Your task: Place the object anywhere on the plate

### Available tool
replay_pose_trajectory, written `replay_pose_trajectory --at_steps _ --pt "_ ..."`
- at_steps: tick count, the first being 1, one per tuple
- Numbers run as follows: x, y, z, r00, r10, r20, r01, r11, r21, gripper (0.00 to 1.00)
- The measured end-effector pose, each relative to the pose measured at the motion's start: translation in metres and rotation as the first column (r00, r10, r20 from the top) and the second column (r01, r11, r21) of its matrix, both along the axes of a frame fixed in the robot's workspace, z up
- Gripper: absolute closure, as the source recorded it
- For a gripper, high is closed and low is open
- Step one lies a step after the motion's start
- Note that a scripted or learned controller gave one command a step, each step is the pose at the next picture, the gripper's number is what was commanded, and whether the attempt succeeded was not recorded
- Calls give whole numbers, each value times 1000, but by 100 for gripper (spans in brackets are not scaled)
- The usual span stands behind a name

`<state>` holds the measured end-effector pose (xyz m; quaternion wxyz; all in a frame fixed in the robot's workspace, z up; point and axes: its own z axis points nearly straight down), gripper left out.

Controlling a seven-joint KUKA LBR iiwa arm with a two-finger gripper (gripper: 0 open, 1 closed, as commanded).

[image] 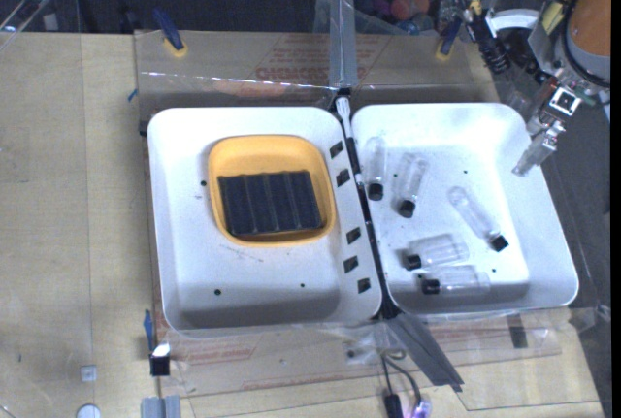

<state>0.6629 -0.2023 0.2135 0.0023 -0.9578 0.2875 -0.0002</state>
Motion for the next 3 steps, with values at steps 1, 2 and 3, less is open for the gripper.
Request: replay_pose_trajectory --at_steps 1,2,3 --pt "5 -17 4 944 329 2 -329 944 -1 0" --pt "7 -12 13 942 334 8 -334 942 4 100" --pt "5 -16 -34 932 363 -1 -363 932 1 100"
